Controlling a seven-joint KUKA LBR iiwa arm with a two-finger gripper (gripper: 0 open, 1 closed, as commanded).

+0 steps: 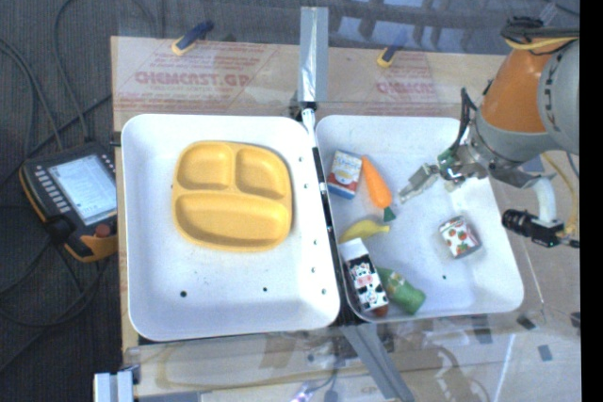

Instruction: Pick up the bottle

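We see the hand (pixel 421 179) over the right bin (pixel 490 297), near its back edge, fingers slightly apart, gripping nothing. The bottle (pixel 402 291) (green) lies at the bin's front edge beside a carton (pixel 362 276).

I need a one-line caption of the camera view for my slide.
KUKA arm's gripper hovers in the right bin above toy foods; green bottle lies at its front, yellow tray in the left bin.

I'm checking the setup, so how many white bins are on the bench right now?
2. The left bin holds a yellow divided tray. The right bin holds the small items, with the gripper above it.
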